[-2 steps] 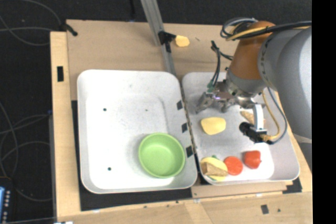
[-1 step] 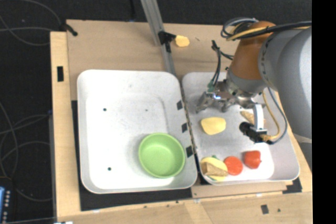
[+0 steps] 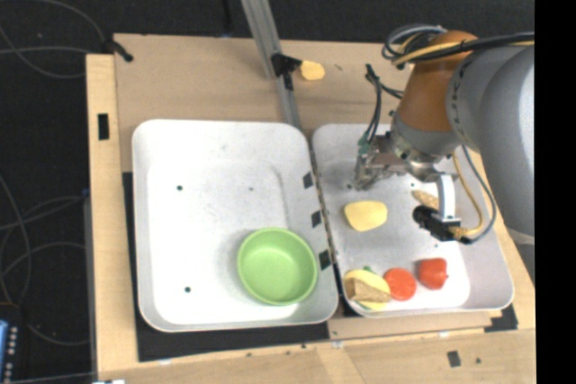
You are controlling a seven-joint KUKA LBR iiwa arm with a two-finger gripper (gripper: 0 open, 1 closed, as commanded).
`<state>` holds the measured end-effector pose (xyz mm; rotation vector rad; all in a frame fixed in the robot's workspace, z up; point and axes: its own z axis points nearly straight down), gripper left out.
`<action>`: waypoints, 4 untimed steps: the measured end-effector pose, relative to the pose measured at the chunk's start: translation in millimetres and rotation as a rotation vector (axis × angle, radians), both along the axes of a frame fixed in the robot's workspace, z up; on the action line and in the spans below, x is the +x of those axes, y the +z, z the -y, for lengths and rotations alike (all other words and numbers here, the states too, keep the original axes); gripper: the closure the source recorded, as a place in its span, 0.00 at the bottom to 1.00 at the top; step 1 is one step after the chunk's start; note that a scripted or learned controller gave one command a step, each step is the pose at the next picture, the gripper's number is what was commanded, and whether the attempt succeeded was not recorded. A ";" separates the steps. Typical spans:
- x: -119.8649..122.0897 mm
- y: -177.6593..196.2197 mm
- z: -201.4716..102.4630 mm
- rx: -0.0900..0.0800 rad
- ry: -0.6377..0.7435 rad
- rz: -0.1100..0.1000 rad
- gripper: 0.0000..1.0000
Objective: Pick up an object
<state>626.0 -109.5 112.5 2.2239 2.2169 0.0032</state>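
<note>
My gripper (image 3: 364, 174) hangs over the back part of the right bin (image 3: 486, 290), under the orange-banded wrist. Just in front of it, a pale yellow rounded object (image 3: 365, 215) lies on the bin floor, apart from the fingertips. Near the bin's front edge sit a red tomato-like object (image 3: 400, 283), a red pepper-like object (image 3: 433, 272) and a yellow and tan piece (image 3: 366, 287) in the front left corner. A small tan piece (image 3: 425, 198) lies to the right, partly behind the arm's cabling. I see nothing between the fingers.
The left bin (image 3: 180, 157) holds a green bowl (image 3: 276, 264) near its front right. A small yellow object (image 3: 312, 70) lies on the bench behind the bins, beside a slanted metal pole (image 3: 256, 4).
</note>
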 end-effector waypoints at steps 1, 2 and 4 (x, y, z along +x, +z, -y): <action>4.1 64.0 -3.2 -0.001 0.007 0.005 1.00; 5.2 90.6 -2.6 0.000 0.007 0.001 1.00; -35.2 112.5 -109.6 0.003 0.011 -0.002 1.00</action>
